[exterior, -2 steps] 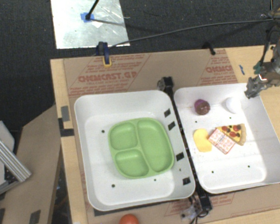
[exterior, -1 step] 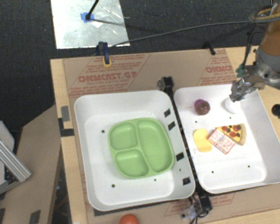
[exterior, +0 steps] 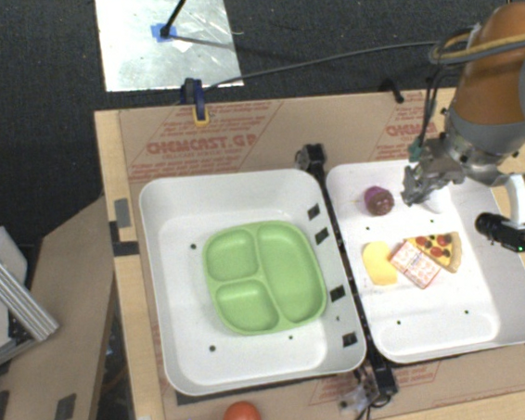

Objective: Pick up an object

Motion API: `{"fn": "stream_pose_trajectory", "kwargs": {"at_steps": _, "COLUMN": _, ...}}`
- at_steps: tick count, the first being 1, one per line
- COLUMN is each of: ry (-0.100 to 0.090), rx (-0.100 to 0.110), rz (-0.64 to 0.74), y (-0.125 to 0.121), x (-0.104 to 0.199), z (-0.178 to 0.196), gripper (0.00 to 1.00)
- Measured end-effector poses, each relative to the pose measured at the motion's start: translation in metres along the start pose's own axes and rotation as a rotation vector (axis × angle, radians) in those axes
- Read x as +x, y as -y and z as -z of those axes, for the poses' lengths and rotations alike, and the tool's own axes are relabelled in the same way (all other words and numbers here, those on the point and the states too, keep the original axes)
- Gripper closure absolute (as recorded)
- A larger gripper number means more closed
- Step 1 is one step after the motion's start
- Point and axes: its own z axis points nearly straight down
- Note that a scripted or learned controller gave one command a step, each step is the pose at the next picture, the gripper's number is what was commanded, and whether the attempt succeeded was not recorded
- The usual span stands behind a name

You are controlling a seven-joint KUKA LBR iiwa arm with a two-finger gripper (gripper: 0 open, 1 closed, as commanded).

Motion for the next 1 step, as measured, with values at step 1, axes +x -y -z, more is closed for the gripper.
{"fn": "stream_pose_trajectory", "kwargs": {"at_steps": 1, "ry": -0.001, "rx": -0.001, "rz": 0.001, "y": 0.0107, "x": 0.0580, "z": 0.0004, "gripper": 1.00}}
